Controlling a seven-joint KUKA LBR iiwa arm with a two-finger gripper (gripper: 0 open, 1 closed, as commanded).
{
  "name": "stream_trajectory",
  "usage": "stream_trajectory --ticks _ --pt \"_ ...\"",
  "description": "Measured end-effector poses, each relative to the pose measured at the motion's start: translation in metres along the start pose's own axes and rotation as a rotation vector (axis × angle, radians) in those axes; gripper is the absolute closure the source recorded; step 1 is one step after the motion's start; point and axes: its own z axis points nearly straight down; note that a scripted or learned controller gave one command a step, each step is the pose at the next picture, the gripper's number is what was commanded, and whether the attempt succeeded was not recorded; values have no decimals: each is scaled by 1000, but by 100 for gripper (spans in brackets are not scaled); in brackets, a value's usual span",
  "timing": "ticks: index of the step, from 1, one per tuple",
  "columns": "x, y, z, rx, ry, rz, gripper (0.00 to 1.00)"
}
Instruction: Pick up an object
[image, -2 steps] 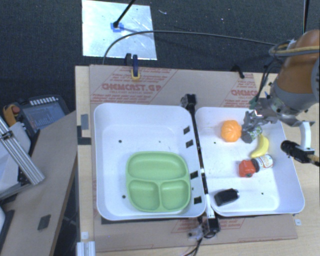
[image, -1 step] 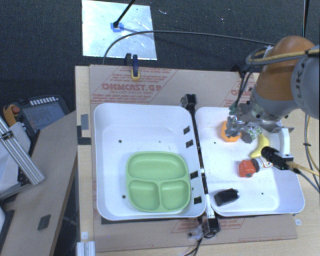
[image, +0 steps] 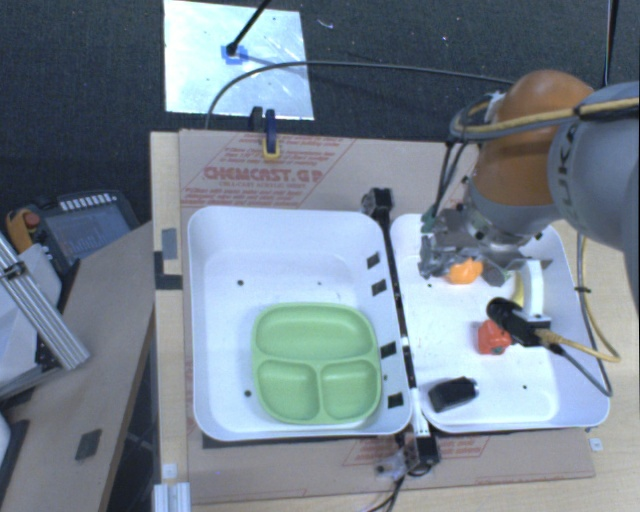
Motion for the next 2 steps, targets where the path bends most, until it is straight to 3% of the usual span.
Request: stream_trajectory --ticks 1,2 --pt "44 -12 6 2 -1 2 100" --pt "108 -20 7 1 0 -1 100"
